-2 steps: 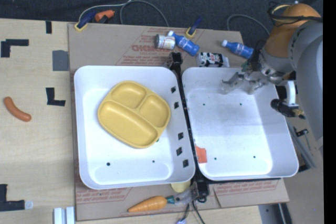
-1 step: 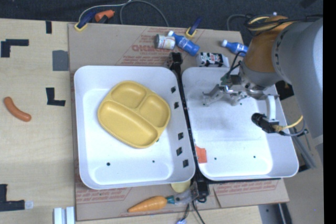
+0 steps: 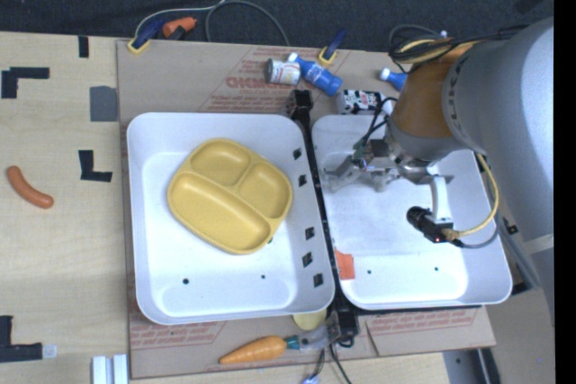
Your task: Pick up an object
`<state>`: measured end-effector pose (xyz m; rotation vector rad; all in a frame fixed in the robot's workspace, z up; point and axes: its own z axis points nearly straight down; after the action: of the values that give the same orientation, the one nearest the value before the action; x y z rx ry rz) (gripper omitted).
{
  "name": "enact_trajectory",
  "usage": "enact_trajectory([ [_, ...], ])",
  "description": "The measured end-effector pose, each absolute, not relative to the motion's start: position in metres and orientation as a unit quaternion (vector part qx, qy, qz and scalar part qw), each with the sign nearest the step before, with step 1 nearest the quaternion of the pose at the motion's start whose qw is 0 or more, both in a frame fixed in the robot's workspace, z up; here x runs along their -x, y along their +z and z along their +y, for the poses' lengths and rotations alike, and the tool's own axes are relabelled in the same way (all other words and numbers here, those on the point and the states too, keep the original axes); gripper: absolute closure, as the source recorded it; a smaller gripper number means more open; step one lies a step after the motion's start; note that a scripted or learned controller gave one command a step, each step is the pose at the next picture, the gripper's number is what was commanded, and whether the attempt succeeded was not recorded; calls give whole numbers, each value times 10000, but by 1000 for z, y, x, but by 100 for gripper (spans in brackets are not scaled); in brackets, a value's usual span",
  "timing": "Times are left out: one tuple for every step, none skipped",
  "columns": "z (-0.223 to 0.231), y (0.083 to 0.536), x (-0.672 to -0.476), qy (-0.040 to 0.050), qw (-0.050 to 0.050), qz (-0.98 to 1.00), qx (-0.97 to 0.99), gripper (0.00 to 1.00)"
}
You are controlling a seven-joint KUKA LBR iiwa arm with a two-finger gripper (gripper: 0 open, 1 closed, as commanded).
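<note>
A yellow divided plate [image 3: 231,193] lies tilted in the left bin [image 3: 153,283]. A small orange-red piece [image 3: 344,265] sits at the near left edge of the right bin [image 3: 405,283]. My gripper [image 3: 354,168] hangs low over the far left part of the right bin, pointing toward the divider between the bins. It is well clear of the orange-red piece and of the plate. Nothing shows held in it. The grey arm with its orange band [image 3: 423,108] covers the far right of that bin.
Outside the bins, a carrot [image 3: 254,351] lies by the near edge, a sausage [image 3: 30,187] on the wooden bench at left, and a white-and-blue bottle [image 3: 304,72] behind the bins. Black clips [image 3: 310,234] line the divider. A black cable [image 3: 441,225] loops over the right bin.
</note>
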<state>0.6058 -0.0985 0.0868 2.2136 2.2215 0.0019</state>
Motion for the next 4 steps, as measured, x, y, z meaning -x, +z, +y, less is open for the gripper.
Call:
enact_trajectory([
  [-109, 85, -670, 13, 24, 7085, -7057, 0],
  [-99, 86, -664, -5, 17, 7075, -7067, 0],
  [-95, 86, -641, 3, 22, 7072, -7071, 0],
  [-99, 85, -670, 8, 9, 7082, -7060, 0],
])
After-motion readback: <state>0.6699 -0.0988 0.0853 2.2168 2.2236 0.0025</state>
